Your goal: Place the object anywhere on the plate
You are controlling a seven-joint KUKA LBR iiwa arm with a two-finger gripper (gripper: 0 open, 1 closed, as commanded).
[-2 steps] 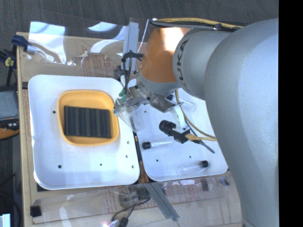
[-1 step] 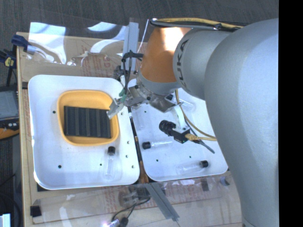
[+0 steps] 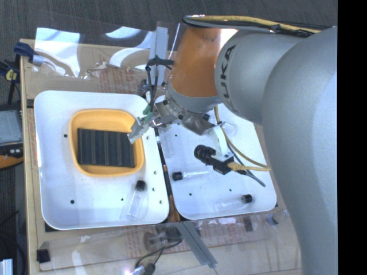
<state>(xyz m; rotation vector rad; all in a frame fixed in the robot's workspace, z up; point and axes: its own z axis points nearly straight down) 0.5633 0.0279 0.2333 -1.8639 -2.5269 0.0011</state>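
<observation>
Three clear, black-capped vials lie loose, all off the one plate (image 3: 97, 118). The nearest vial (image 3: 135, 202) lies just beyond the plate's lower right corner, apart from its rim. The second vial (image 3: 192, 175) lies further right of the plate, and the third vial (image 3: 232, 201) is the farthest from it.

The yellow plate has a dark ribbed centre, open to view left of the pincer (image 3: 139, 129), which hangs over the plate's right rim. I cannot tell how wide the pincer stands, or whether it has anything in it.

Two white bins sit on the bench (image 3: 241, 239). The left bin (image 3: 51, 171) holds the plate and nearest vial, with bare floor around the plate. The right bin (image 3: 189, 196) holds the other two vials, partly under the arm (image 3: 275, 67).
</observation>
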